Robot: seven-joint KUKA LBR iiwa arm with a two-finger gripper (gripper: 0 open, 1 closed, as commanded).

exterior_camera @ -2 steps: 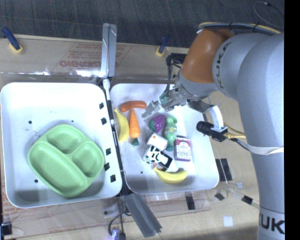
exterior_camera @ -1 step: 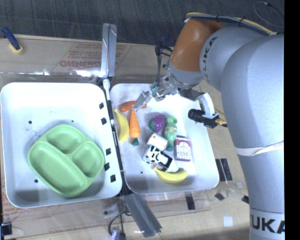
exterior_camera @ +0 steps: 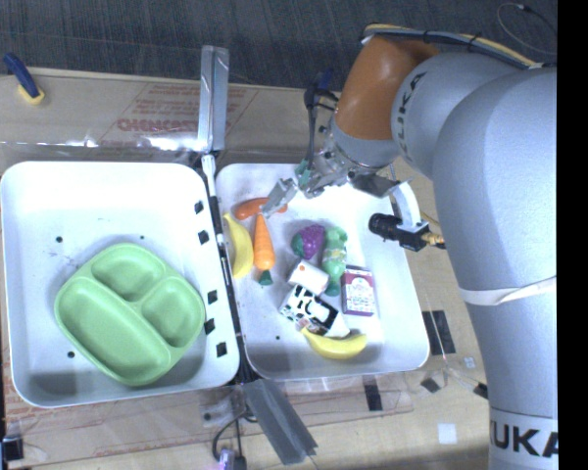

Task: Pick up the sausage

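While the grey arm [exterior_camera: 490, 164] reaches in over the desk [exterior_camera: 98, 106], its claw [exterior_camera: 286, 194] hangs low over the upper part of the right bin [exterior_camera: 412, 341], and whether it is spread or pressed together I cannot tell. Well off to the claw's left, the left bin [exterior_camera: 20, 262] carries a green divided plate [exterior_camera: 129, 313]. Just below the claw lie a yellow banana [exterior_camera: 240, 248] and an orange carrot [exterior_camera: 263, 243]. The sausage [exterior_camera: 252, 207] is a short, reddish-orange, rounded piece lying right at the claw's tip, touching or nearly so.
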